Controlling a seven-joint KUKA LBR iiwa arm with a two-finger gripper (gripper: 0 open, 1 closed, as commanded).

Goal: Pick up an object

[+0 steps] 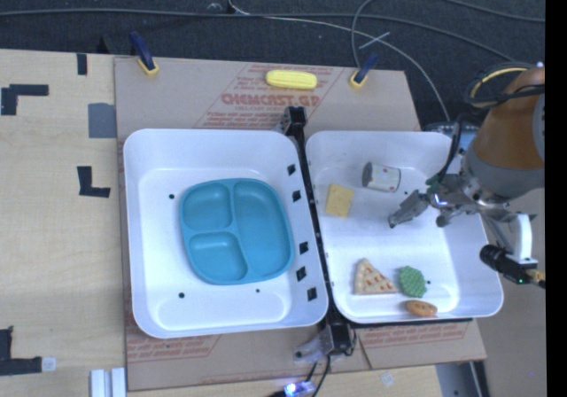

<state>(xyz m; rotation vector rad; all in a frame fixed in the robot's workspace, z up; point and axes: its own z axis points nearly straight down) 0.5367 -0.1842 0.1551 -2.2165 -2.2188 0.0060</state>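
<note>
Gripper [425,207] over the right bin [469,293], fingers spread, nothing held.
Nearest object: the grey cup [382,176], lying on its side just up-left of the fingertips. Risk: its rounded body could roll away if only one finger touches it.

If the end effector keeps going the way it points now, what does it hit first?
The end effector points left and slightly down. The yellow cracker lies roughly in that line, though it may pass just below it; depth is unclear.
</note>
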